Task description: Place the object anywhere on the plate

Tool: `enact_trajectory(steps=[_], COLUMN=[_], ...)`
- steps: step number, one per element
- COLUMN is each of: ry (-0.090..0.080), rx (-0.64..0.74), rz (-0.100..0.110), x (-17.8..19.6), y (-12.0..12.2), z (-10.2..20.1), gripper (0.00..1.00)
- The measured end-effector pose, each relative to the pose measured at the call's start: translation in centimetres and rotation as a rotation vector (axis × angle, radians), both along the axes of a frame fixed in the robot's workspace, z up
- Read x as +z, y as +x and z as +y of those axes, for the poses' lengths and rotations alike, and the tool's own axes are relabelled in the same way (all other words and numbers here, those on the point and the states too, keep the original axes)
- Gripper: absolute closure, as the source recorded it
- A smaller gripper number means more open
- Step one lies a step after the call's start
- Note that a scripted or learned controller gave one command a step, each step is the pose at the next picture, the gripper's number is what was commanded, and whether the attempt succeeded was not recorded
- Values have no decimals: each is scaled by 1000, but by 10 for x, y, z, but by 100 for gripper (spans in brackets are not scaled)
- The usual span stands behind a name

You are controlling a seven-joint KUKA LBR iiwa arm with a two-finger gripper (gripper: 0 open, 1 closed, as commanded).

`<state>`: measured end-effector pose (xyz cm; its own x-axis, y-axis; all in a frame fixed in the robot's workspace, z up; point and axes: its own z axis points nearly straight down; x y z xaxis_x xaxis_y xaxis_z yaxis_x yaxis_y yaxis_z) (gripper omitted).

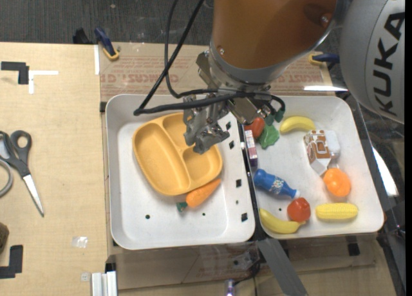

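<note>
Left bin [129, 224]: yellow two-compartment plastic plate [168, 159], tilted toward the bin's upper left; orange toy carrot with green stub [202, 194] touching the plate's lower right rim, outside it on the bin floor, long axis running lower-left to upper-right. Above the plate's right compartment: grey two-finger gripper [205, 135], nothing visibly held, spread or pressed together not discernible; carrot just below it, toward the near edge. Right bin [360, 224]: yellow bananas, corn cob, blue bottle, orange and red fruit.

Arm [283, 18] cut off at top edge, scissors [19, 166] clipped at left — gripper [205, 135] finger state unclear
</note>
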<state>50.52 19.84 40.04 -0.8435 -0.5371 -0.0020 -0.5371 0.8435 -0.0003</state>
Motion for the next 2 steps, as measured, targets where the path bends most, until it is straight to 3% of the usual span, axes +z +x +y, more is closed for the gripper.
enact_trajectory(steps=[1, 2], ry=[1, -1], rx=[205, 424], rz=[-2, 1], x=[69, 2], y=[15, 33], z=[-26, -71], gripper=[100, 100])
